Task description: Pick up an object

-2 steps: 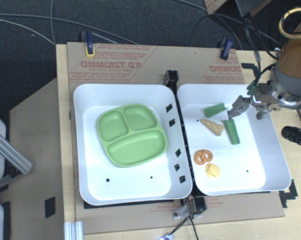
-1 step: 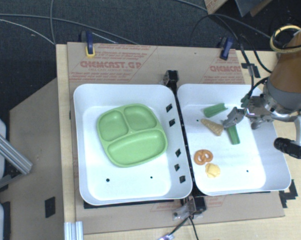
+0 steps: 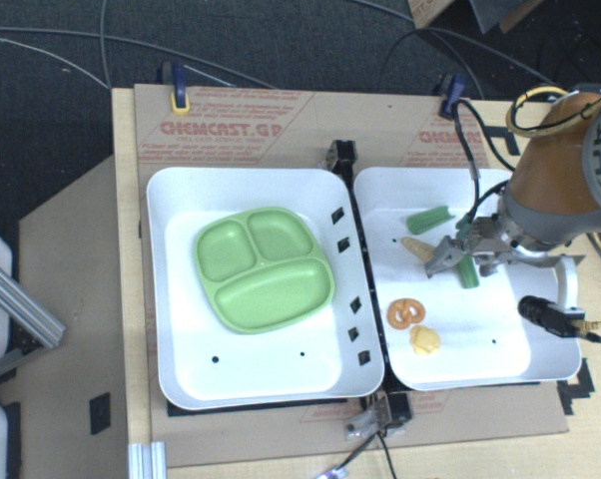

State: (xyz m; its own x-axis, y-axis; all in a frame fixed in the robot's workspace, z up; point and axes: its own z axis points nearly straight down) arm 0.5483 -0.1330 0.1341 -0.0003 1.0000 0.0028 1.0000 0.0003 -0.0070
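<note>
**Gripper down among the toy food, nothing lifted yet**

Two white bins sit side by side on the bench. The left bin (image 3: 171, 267), filling the middle left of the frame, carries a green divided plate (image 3: 266, 267) lying flat near its centre. The right bin (image 3: 500, 367) holds the small things that could be picked: a green stick (image 3: 428, 218) toward its upper part, a pale cone-like piece (image 3: 416, 248) just below that, a pretzel (image 3: 406, 313) lower down near the bin's left wall, and a yellow lump (image 3: 425, 341) just beneath the pretzel.

The arm (image 3: 555, 183) comes in from the right edge of the frame, its orange band over the upper right of the right bin. Its gripper (image 3: 460, 257) is low in that bin, in the centre right of the frame, close beside the cone-like piece and the green stick. A second green piece (image 3: 468, 273) shows right at the fingers, lying steeply tilted, but the metal parts overlap it and I cannot tell whether the fingers are spread or closed, or whether that piece sits between them.

As a judgement, the task is at the grasp stage: the reach into the bin is done and the gripper is at object level. What is left is to secure a hold, most likely on the green piece at the fingers, and raise it clear of the bin floor. The pretzel and yellow lump lie apart from the gripper.
</note>
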